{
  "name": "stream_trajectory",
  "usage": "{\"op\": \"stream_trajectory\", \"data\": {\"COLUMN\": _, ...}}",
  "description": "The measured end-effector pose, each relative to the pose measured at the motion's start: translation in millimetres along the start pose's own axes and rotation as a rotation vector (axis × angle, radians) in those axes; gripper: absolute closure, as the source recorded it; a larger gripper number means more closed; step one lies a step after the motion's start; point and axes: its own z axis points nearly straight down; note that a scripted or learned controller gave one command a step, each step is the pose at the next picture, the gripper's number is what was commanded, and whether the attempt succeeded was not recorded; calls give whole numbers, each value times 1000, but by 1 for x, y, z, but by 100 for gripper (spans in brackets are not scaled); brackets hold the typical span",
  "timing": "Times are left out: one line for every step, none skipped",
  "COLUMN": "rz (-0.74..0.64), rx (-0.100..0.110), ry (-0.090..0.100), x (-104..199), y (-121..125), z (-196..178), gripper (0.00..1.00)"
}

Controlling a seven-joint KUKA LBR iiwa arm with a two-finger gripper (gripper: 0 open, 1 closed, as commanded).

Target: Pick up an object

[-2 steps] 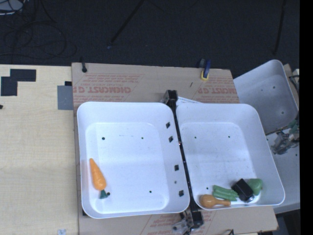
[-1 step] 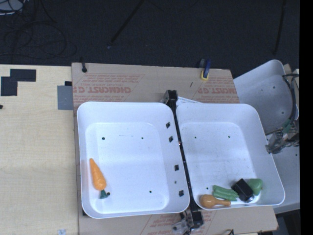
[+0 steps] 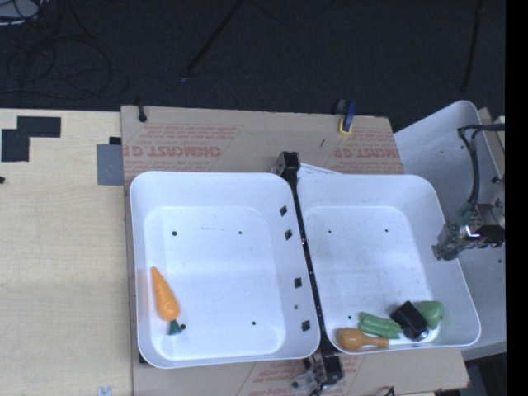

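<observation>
a robotics lab, by the look of it. two shallow white plastic bins [image 3: 140, 221] sit clamped on a brown cardboard sheet [image 3: 247, 143] over a pale wooden worktop [image 3: 58, 262]. loose black cables [image 3: 49, 23] trail across the dark floor behind.

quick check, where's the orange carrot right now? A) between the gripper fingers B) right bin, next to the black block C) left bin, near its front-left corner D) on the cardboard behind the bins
C: the carrot lies alone on the floor of the left bin near its front-left corner, while the gripper sits over at the right bin's right rim.
</observation>
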Motion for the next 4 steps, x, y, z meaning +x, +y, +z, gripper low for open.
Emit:
{"op": "stream_trajectory", "data": {"rz": 4, "rx": 1, "ry": -1, "x": -44, "y": -4, "z": 11, "gripper": 100}}
{"op": "stream_trajectory", "data": {"rz": 0, "rx": -4, "ry": -2, "x": -31, "y": -3, "z": -12, "gripper": 100}}
{"op": "stream_trajectory", "data": {"rz": 0, "rx": 2, "ry": 1, "x": -20, "y": 29, "z": 42, "gripper": 100}}
{"op": "stream_trajectory", "data": {"rz": 4, "rx": 0, "ry": 0, "x": -42, "y": -5, "z": 32, "gripper": 100}}
